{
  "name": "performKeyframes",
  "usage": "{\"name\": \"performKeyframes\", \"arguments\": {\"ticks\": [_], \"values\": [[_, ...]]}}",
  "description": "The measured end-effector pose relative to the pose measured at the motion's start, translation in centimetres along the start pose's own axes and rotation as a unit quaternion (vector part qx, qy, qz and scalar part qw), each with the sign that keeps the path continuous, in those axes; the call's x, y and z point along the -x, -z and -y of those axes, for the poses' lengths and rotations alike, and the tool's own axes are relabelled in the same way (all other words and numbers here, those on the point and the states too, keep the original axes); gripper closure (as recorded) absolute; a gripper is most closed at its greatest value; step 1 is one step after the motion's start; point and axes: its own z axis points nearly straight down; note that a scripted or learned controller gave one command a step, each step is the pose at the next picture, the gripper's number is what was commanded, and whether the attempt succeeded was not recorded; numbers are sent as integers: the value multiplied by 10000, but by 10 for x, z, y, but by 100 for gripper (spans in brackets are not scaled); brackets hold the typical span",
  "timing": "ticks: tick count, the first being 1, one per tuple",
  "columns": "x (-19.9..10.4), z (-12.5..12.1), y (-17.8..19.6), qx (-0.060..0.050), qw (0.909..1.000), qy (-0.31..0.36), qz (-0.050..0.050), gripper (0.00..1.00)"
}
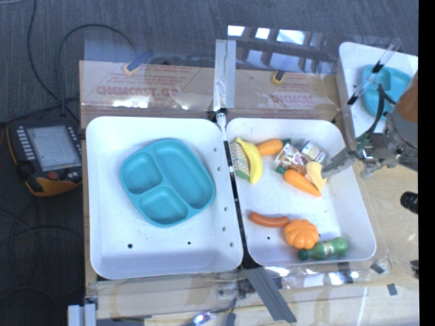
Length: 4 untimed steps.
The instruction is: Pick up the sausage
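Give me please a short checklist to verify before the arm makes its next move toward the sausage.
1. Sausage visible in the right bin: ok, it lies flat near the bin's front.
2. Room around the sausage: not ok, the pumpkin sits right at its right end.
3. Gripper above the sausage: not ok, it is over the bin's right part, near the cheese wedge.
4. Gripper free of load: cannot tell.
5. Path to the sausage: probably ok, though the carrot lies just beside the gripper.
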Motion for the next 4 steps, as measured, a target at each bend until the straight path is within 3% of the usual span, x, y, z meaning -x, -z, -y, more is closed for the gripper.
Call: {"name": "performKeyframes", "arguments": {"ticks": [1, 2, 3, 4], "values": [[-82, 8, 35, 6, 9961, -886, 5, 0], [-134, 21, -2, -12, 9437, -3307, 8, 0], [-205, 0, -16, -12, 9103, -4138, 16, 0], [-205, 0, -9, -21, 9100, -4146, 38, 100]]}}
